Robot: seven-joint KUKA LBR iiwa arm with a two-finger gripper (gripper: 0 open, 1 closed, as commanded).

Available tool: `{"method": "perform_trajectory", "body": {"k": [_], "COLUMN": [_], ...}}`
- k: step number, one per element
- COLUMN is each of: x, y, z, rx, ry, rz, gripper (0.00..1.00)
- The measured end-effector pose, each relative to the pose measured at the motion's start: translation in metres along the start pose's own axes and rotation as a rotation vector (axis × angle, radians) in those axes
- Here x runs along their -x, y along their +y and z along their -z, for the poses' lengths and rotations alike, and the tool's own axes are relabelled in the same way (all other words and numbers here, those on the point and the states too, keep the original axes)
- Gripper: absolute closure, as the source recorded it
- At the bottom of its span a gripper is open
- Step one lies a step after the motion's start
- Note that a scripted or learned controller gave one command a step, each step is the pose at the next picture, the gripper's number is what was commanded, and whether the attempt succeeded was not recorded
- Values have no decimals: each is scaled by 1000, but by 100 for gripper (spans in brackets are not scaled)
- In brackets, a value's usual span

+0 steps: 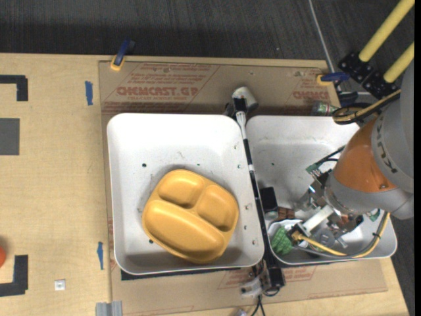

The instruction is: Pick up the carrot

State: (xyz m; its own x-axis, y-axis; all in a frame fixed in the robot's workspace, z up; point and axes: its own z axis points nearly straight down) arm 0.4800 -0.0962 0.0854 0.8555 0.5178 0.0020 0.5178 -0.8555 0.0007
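Low in the right-hand bin [289, 143], the hand [314, 224] hovers with its state impossible to tell, green leafy carrot top [281, 241] just beside it toward the bin's near corner, while a yellow bread-shaped block [191, 214] fills the left bin [131, 150] beyond.

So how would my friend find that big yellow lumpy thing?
Look at the two white bins side by side and pick the left bin. The yellow lumpy thing lies in its near half, smooth and bread-coloured with three rounded bumps. It is far bigger than the small green thing in the other bin.
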Motion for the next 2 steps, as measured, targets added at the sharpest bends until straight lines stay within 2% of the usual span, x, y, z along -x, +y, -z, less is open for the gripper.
{"method": "perform_trajectory", "body": {"k": [1, 2], "x": [-43, -14], "y": [74, 65], "z": [29, 0], "rx": [-1, -2], "ry": [-2, -1], "rz": [184, 672], "gripper": [0, 0]}}
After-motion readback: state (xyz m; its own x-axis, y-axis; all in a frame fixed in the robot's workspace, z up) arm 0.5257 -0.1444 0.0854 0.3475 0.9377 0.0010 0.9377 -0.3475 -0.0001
